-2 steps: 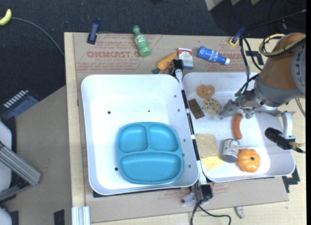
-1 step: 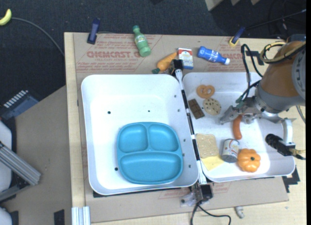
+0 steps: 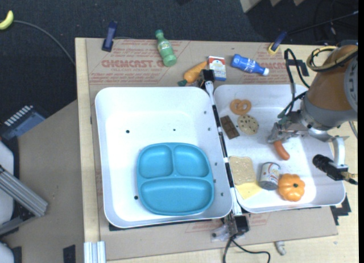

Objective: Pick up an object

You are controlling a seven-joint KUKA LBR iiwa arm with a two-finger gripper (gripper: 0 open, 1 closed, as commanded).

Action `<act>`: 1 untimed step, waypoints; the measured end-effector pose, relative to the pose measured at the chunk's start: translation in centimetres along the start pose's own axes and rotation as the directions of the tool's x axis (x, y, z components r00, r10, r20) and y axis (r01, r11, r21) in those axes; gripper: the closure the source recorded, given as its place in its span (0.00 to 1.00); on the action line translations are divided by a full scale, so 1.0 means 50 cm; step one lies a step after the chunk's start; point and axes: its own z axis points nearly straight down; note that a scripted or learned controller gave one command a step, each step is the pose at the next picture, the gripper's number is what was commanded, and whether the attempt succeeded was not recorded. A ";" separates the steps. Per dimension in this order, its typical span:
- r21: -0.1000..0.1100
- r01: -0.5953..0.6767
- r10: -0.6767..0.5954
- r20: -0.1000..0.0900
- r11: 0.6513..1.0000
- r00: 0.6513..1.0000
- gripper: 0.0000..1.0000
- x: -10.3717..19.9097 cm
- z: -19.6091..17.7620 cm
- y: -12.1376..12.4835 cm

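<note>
Over the right bin (image 3: 318,199) — end effector (image 3: 280,136), grip state unclear.
Sausage (image 3: 281,151) lies just below it, long axis slanting toward the bin's near-right corner.

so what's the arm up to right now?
The arm is reaching into the right bin with its gripper low over the toy hot dog. Whether anything sits between its fingers can't be told from this view. Around it in that bin lie a pretzel, a cookie, a can, a small pumpkin and bread and cheese slices. The left bin holds a blue divided plate.
</note>
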 end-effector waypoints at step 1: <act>-0.003 0.004 -0.004 -0.001 1.000 1.000 1.00 0.177 -0.182 0.051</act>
